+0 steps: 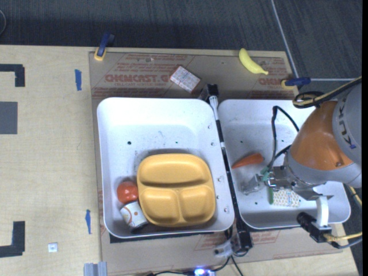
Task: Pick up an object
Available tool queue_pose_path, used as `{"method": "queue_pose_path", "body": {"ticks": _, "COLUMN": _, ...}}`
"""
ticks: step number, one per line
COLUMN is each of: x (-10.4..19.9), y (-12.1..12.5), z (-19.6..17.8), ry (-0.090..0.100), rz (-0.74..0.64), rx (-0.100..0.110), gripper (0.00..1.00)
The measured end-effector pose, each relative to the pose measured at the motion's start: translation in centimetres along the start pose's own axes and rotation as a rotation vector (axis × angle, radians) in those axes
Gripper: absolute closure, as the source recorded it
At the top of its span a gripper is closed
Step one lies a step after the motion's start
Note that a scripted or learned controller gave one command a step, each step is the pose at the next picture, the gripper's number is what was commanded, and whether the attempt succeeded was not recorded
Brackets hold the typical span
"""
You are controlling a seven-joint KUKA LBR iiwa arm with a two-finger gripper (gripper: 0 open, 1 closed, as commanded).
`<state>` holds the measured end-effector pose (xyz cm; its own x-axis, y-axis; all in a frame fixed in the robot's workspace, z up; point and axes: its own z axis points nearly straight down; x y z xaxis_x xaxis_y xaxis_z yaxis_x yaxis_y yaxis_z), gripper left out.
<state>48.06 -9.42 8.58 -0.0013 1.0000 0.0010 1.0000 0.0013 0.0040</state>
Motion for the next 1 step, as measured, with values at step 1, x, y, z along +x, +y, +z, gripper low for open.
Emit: {"method": "queue_pose_path", "body": {"ticks": 1, "x": 0.16, "y": 0.01, "z": 0.0, "ry": -0.003, "rz": 0.002, "rx": -0.001, "gripper": 0.0}}
